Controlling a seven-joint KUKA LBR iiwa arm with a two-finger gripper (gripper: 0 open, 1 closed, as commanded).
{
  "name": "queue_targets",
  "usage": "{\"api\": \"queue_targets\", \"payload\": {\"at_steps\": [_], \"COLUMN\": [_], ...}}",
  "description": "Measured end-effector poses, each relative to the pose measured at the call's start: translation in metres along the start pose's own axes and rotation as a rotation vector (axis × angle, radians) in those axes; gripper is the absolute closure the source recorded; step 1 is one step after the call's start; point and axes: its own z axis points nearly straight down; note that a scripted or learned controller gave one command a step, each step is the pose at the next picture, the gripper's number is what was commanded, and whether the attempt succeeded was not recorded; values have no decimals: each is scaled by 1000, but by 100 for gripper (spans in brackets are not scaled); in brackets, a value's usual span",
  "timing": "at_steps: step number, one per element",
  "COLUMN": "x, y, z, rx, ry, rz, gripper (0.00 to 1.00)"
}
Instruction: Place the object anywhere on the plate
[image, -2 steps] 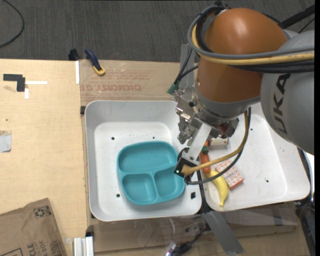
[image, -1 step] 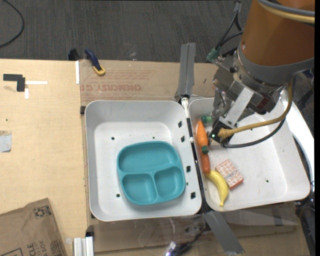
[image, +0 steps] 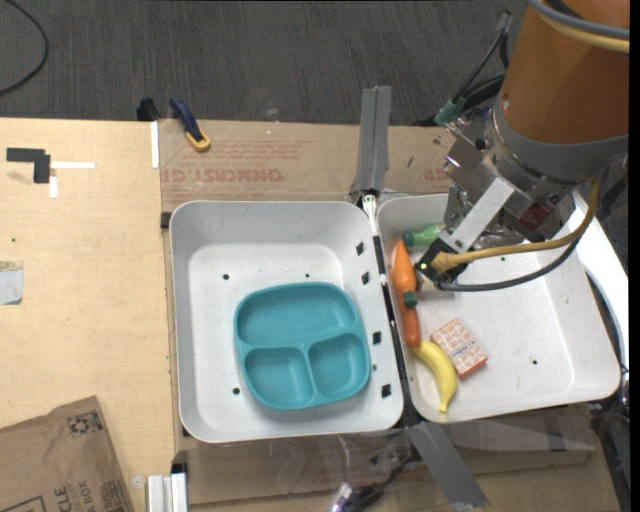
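A teal divided plate lies in the left bin with nothing on it. In the right bin, along its left wall, lie an orange carrot, a second orange piece with a green top, a yellow banana and a small red-and-white box. A green item pokes out at the back. My gripper hangs over the back left part of the right bin, near the green item and the carrot, and I see nothing held in it.
A metal divider runs between the two bins at the back. The arm's grey and orange body covers the right bin's back right. A blue-and-yellow clamp sits on the cardboard behind the left bin.
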Motion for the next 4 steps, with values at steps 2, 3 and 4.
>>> {"api": "queue_targets", "payload": {"at_steps": [2,3,4], "x": [-11,15,20], "y": [12,-15,-21], "z": [22,18,14], "rx": [-1,-1,-1], "ry": [2,1,0], "rz": [-269,-636,-661], "gripper": [100,100,100]}}
